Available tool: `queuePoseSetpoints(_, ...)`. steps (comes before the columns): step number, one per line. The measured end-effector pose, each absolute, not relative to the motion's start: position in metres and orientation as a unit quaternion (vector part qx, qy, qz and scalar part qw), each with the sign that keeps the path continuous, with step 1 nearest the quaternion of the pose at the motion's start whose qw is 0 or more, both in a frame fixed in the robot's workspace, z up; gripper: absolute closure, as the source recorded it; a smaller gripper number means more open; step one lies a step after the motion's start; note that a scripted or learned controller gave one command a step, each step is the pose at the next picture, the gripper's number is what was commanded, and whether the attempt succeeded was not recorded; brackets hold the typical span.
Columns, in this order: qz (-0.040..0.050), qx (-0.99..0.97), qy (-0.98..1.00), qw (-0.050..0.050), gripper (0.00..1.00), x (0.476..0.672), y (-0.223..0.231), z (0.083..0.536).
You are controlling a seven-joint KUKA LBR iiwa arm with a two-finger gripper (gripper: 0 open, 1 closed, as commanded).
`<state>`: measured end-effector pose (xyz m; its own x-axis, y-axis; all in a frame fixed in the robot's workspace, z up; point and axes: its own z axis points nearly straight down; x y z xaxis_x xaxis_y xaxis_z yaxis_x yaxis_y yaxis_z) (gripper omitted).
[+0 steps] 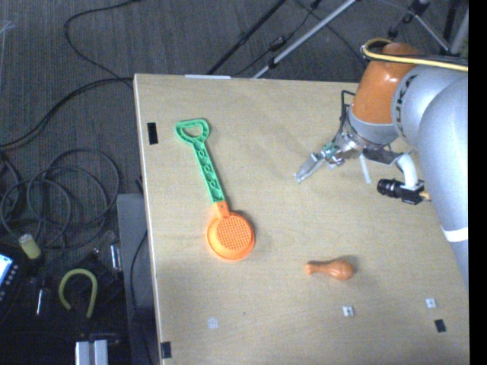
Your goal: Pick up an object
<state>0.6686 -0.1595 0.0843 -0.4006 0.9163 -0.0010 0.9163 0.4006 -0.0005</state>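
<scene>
- Black cables (57, 181) lie looped on the dark carpet left of the desk (304, 310), with a yellow-green U-shaped piece (77, 286) below them, near the picture's lower left corner.
- A small black tab (152, 133) sits at the desk's left edge, just left of the strainer's green handle.
- The strainer (214, 196), green-handled with a round orange mesh head, lies flat on the tan surface in the desk's left half; the handle's loop end points toward the far edge and the head toward the near one.
- An orange pear-shaped object (332, 268) rests on its side to the right of the strainer's head and slightly nearer the front edge, well apart from it, narrow end pointing left.
- The tool (304, 171) hangs over the desk to the right of the strainer's handle and beyond the pear-shaped object, well apart from both; its slim metallic fingers slant down toward the left with tips close together and nothing between them, effectively closed on air.
- The grey arm (441, 143) with its orange band (377, 90) enters from the right, behind the tool.
- Small markers (348, 310) dot the desk's near right corner, right of and below the pear-shaped object.
</scene>
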Motion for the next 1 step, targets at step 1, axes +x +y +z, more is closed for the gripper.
queuePoseSetpoints(1,0.0001,0.547,0.837,0.001,1.0,0.6693,-0.1584,0.094)
